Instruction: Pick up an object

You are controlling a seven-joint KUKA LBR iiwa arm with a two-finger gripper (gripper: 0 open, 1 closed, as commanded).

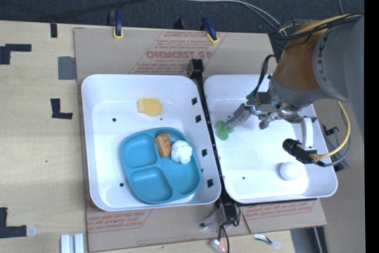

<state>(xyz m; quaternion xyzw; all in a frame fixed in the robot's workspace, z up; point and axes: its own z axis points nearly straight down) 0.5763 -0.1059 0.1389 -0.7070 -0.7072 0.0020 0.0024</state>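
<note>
- From above, the gripper [232,122] is reaching into the right bin [260,183], its tip touching a small green object [222,131] near the left wall; whether it is clamping it, one cannot tell.
- A smooth white ball [290,171] is lying well apart.

grey arm [331,56] bent down, tool [251,115] low

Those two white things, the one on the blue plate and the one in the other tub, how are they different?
The white lump lies on the blue plate in the left tub, touching a brown block; the white ball lies alone on the floor of the right tub. The lump looks bumpy and irregular, the ball smooth and round. Both are white, small, and apart from the gripper.
</note>
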